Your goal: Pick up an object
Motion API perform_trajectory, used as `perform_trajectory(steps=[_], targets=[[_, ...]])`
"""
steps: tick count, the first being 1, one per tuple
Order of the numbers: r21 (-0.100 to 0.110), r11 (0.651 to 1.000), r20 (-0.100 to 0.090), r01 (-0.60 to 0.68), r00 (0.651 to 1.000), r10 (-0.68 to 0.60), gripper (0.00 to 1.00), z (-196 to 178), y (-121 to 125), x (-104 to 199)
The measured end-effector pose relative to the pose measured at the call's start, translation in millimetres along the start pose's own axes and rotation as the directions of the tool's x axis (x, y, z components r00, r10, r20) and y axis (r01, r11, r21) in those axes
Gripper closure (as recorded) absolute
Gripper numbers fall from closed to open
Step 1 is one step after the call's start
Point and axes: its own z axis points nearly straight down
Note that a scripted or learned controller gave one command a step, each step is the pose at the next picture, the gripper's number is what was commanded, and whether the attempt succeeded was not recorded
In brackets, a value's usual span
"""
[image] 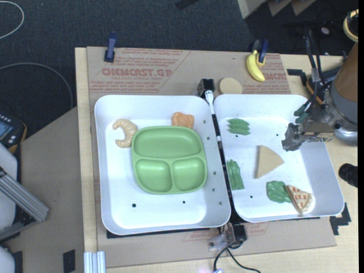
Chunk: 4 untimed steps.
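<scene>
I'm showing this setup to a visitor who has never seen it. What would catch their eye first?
Probably the big green divided plate filling much of the left bin, with a croissant beside it at its upper left. Next, the gripper reaching in over the right bin, just above and right of a tan wedge. A yellow banana lies outside the bins on the board behind them.

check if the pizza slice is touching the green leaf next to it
Touching. The camera view shows the pizza slice lying against the right edge of the green leaf, no white bin floor between them.
</scene>
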Motion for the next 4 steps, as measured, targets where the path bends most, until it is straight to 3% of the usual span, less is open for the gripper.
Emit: perform_trajectory(steps=[1, 2, 3, 4], targets=[[0.000, 1.000, 0.000, 0.000, 1.000, 0.000, 1.00, 42, 0, 30], [-0.002, 1.000, 0.001, 0.000, 1.000, 0.000, 1.00, 52, 0, 62], [0.000, 1.000, 0.000, 0.001, 1.000, -0.001, 1.00, 71, 0, 127], [-0.006, 1.000, 0.001, 0.002, 1.000, -0.002, 1.00, 51, 1, 181]])
